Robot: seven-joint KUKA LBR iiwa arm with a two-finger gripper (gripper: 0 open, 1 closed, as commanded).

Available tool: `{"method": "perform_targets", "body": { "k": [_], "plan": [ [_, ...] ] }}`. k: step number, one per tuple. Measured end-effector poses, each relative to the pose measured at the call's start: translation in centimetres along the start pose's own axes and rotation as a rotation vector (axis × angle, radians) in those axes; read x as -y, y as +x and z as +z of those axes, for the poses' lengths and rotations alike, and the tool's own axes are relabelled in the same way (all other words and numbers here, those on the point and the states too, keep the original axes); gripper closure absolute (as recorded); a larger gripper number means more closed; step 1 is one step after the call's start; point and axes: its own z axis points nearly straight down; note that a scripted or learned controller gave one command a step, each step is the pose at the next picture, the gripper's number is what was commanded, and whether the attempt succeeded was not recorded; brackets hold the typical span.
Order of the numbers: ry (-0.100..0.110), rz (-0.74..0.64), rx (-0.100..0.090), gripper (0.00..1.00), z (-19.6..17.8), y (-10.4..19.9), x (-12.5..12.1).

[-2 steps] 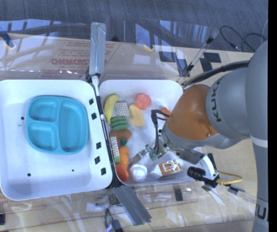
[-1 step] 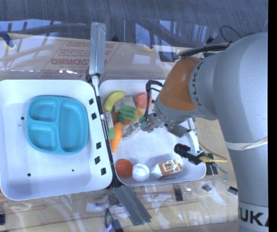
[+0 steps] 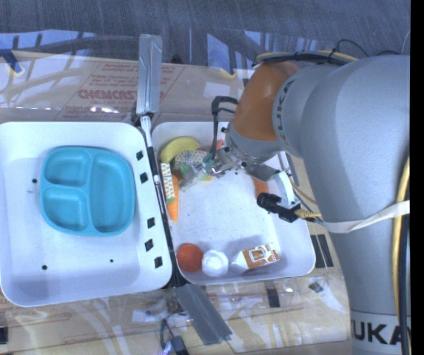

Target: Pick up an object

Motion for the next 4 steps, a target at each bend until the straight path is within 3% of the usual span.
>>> {"method": "perform_targets", "body": {
  "k": [1,2,3,4],
  "plan": [
    [0.002,0.031,-0.002,0.00,0.0,-0.7,-3.9],
    [0.013,0.022,-0.004,1.00,-0.5,-0.6,-3.7],
    [-0.001,-0.315,0.001,1.00,-10.1,6.4,-4.5],
    [0.001,-0.416,0.000,1.00,-11.7,-2.1,-1.0]
  ]
}}
